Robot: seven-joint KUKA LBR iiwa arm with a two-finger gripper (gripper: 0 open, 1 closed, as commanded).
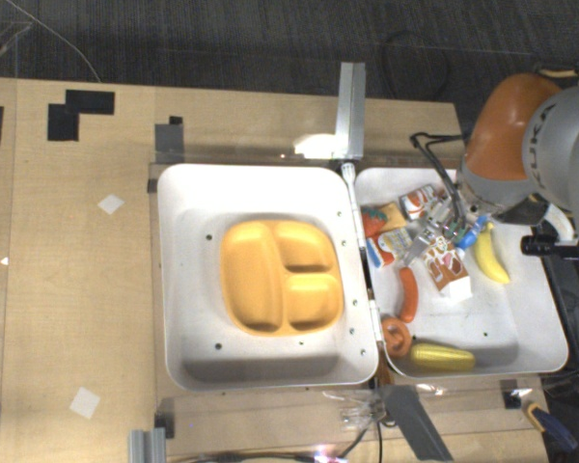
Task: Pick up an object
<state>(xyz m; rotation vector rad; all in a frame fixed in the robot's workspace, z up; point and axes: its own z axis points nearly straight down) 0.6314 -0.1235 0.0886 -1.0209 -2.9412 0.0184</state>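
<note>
I see my gripper (427, 237) low in the right bin (531, 350), over the clutter in its upper half; I can't tell how the tool is set. A small brown-and-white packet (451, 271) lies just at its 4 o'clock, a banana (489, 255) at 3 o'clock. An orange-red sausage-shaped toy (407, 294) sits at 6 o'clock, a yellow corn-like piece (442, 357) beyond it. The left bin (188, 287) holds a yellow divided tray (280, 276).

Divided tray (278, 275) in left bin (183, 258) — banana (491, 257), hot dog (407, 294) etc. in right bin (536, 331).
</note>
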